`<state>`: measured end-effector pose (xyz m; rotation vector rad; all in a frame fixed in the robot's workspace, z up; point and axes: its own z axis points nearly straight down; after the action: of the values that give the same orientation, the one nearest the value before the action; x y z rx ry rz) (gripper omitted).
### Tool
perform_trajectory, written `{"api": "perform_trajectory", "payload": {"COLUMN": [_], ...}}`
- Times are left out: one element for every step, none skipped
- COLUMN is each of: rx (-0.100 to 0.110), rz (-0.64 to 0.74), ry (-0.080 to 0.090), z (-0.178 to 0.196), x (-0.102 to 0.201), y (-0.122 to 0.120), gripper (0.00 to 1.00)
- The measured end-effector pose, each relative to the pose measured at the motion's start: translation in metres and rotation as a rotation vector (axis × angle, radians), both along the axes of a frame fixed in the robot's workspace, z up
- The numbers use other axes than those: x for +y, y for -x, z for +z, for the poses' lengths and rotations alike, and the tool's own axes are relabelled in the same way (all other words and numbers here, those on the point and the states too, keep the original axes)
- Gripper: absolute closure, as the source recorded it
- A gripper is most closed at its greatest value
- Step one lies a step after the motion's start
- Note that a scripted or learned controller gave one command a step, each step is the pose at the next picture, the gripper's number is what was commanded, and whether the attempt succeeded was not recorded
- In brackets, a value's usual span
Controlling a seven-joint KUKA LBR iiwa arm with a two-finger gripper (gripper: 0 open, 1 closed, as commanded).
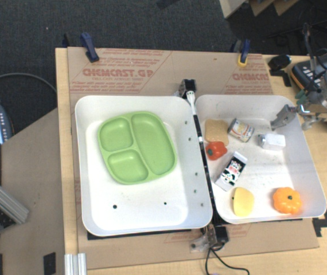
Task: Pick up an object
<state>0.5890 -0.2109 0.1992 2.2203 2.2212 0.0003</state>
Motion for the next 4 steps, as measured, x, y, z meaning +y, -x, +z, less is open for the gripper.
{"api": "perform_trajectory", "payload": {"rx": [0.008, -0.002, -0.011, -0.007], "rz": [0.002, 0.001, 0.006, 0.007], "ry": [-0.005, 0.001, -0.001, -0.002], "z": [-0.028, -0.016, 0.088, 0.15], "x": [0.045, 0.042, 0.099, 0.157], "y": [0.044, 0.041, 0.07, 0.11], "gripper": [0.0, 1.0, 1.0, 1.0]}}
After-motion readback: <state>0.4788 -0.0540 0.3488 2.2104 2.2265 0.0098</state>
